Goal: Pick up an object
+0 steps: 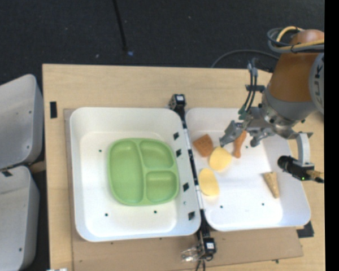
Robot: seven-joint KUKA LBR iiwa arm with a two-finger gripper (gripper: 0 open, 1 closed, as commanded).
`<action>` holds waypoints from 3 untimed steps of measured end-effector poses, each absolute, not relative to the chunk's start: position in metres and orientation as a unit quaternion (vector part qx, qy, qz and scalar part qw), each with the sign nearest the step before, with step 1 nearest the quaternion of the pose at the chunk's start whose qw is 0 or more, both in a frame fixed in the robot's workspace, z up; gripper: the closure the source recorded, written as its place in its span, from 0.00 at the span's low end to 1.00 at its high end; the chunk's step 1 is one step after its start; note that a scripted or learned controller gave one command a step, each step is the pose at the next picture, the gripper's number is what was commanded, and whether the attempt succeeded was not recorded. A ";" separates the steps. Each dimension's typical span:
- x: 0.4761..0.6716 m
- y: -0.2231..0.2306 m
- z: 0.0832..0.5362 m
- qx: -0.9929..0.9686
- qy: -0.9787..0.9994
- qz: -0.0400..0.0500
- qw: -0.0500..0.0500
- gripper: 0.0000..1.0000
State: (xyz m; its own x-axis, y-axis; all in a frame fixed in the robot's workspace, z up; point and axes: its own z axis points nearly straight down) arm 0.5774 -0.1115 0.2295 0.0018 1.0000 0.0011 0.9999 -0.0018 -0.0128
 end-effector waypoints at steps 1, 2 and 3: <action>0.580 -0.111 0.237 -0.707 -0.708 0.000 0.000 0.00; 0.575 -0.119 0.176 -0.707 -0.707 0.002 0.001 0.00; 0.576 -0.118 0.134 -0.708 -0.706 0.001 0.001 0.00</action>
